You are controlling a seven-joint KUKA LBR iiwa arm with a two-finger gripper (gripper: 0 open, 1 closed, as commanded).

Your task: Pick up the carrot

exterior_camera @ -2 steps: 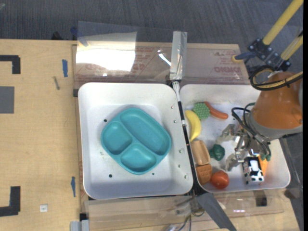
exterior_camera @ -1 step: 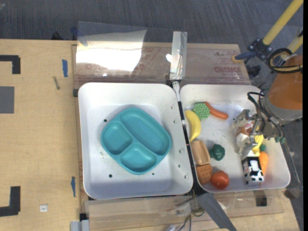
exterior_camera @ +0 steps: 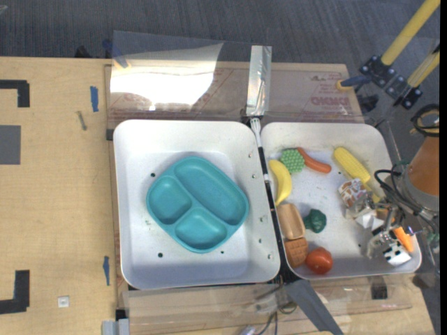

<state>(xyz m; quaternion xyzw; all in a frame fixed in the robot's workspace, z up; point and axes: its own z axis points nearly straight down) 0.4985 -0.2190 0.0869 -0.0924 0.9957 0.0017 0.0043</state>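
My gripper (exterior_camera: 383,237) sits low at about four o'clock in the right bin (exterior_camera: 335,139), tangled in its own cables. I cannot tell whether it is open or closed, and I see nothing held in it. The carrot (exterior_camera: 314,162) lies well apart from it, toward ten o'clock, up near the bin's far wall. Its near end touches a knobbly green vegetable (exterior_camera: 292,160), and the corn cob (exterior_camera: 351,165) is just beside it at three o'clock. The banana (exterior_camera: 281,181) lies at seven o'clock from the carrot. I reckon the reach has yet to be made. I would lift clear first, cross over the corn, then come straight down across the carrot's narrow width at its middle, away from the green neighbour.
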